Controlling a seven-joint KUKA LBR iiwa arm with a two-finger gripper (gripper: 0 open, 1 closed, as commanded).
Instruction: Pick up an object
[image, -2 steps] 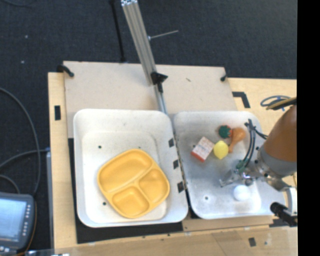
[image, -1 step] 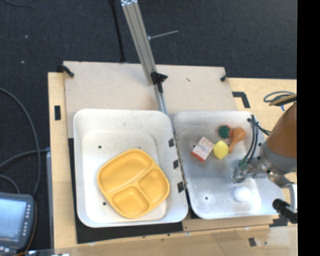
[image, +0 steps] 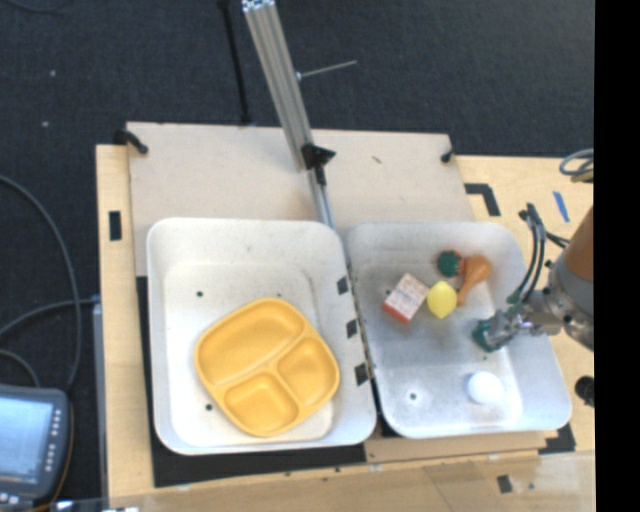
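Right bin (image: 420, 415), right half of frame: a red-and-white carton (image: 405, 298), a yellow lemon-like piece (image: 442, 299), a green-topped carrot (image: 468, 271) and a white ball (image: 485, 388) near the lower right corner. The gripper (image: 490, 333) sits low at the bin's right side; its opening cannot be told. Left bin (image: 180, 250): a yellow divided plate (image: 266, 366).

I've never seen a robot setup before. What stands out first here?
The big yellow divided plate in the left bin catches the eye first. Next, the right bin holds a cluster of small things: a yellow lemon, a small box and a white ball, with the gripper reaching in from the right.
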